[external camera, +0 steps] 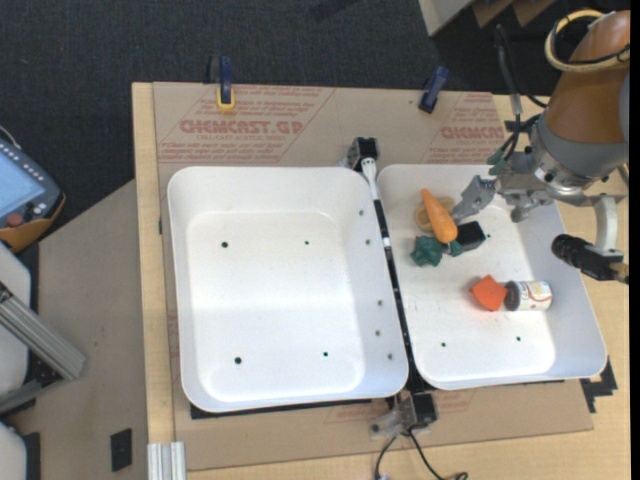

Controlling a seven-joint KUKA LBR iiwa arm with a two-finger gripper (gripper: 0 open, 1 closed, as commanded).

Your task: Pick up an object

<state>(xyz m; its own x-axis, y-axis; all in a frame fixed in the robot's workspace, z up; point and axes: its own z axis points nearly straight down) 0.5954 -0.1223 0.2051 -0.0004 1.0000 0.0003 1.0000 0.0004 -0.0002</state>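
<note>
Reaching in from three o'clock, the arm [585,98] brings its hand [472,200] low over the right bin [560,353], beside the carrot [438,214] at the bin's eleven o'clock, likely lining up a grasp. Finger spacing: cannot tell. Nothing looks held.

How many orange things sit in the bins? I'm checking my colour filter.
2, both in the right bin: an orange carrot-shaped piece by the gripper, and an orange block nearer the front.

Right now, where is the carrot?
The carrot lies in the right bin, upper left part, just above the dark green toy, with the gripper beside it.
</note>
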